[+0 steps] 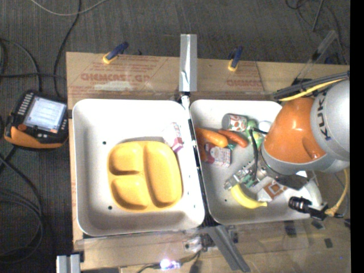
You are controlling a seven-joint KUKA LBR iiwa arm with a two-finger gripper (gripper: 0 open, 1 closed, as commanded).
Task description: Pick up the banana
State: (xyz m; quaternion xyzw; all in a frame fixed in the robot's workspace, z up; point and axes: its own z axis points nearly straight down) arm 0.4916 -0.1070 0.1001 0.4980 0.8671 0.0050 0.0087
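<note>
The left bin (85, 209) holds a yellow divided tray (145, 174). In the right bin (219, 209), the banana (247, 198) lies at lower centre, just below the hand (243, 175), near a carrot (211, 136) and can (236, 121).

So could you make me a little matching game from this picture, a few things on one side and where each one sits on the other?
Things:
1. banana
2. yellow divided tray
3. carrot
4. handheld screen

Places:
A. on the floor, left of the bench
B. in the left bin
C. near the right bin's front edge, just below the gripper
D. in the right bin, close to the divider between bins

Pairs: 1-C, 2-B, 3-D, 4-A
</note>
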